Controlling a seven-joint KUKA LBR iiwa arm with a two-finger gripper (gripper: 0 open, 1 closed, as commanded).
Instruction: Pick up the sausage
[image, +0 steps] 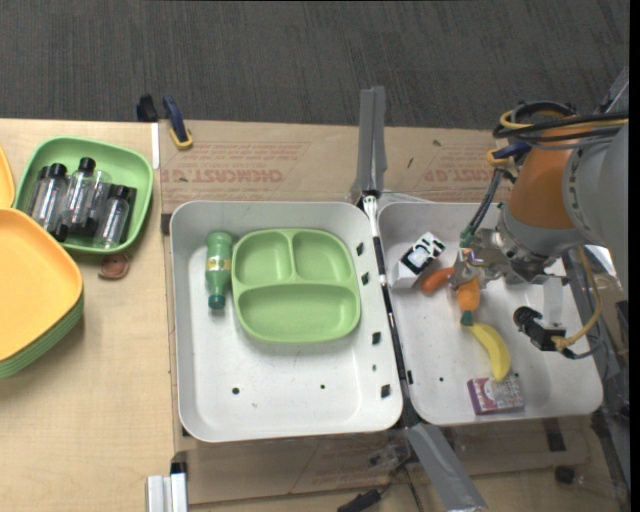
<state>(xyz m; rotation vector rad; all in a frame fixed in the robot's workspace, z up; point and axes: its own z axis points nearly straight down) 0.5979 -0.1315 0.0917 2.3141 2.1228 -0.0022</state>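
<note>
The sausage (434, 280), a short orange-red link lying at a slant, sits in the right bin (440, 395) just left of the end effector (468, 268) and above the banana (491, 348). I cannot tell how far the end effector is open; it hangs low beside the sausage. The grey arm (560, 200) bends down into the bin from the right.
</note>
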